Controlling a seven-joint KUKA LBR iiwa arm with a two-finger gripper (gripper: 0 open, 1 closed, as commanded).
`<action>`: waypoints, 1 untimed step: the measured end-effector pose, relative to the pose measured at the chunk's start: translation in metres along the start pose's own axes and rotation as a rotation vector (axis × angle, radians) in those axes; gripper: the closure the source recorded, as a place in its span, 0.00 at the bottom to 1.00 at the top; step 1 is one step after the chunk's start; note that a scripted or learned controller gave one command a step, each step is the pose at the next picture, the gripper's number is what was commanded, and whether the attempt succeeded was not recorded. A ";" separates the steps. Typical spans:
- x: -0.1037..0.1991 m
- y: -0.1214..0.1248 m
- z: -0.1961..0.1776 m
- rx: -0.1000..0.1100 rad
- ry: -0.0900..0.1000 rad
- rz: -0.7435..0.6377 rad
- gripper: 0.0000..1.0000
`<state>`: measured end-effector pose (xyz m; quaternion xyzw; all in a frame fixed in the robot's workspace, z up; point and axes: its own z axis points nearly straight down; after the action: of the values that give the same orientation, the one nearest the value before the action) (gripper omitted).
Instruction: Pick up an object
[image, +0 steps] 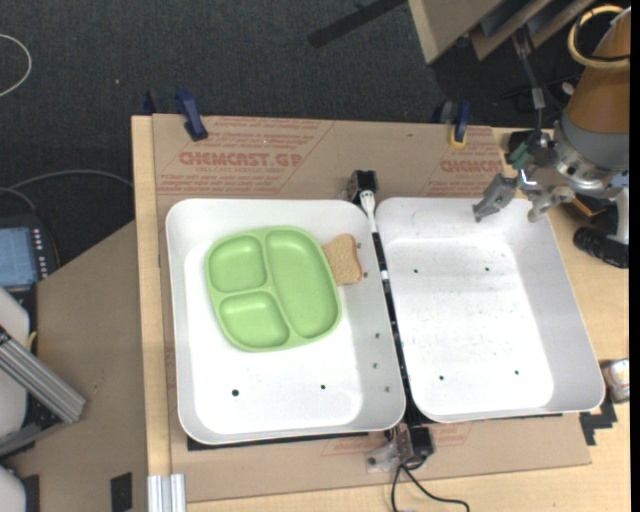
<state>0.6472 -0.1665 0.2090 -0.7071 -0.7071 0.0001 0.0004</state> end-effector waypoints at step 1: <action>0.003 -0.031 -0.113 -0.011 -0.004 -0.001 0.00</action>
<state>0.6157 -0.1637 0.3218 -0.7069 -0.7073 -0.0026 -0.0048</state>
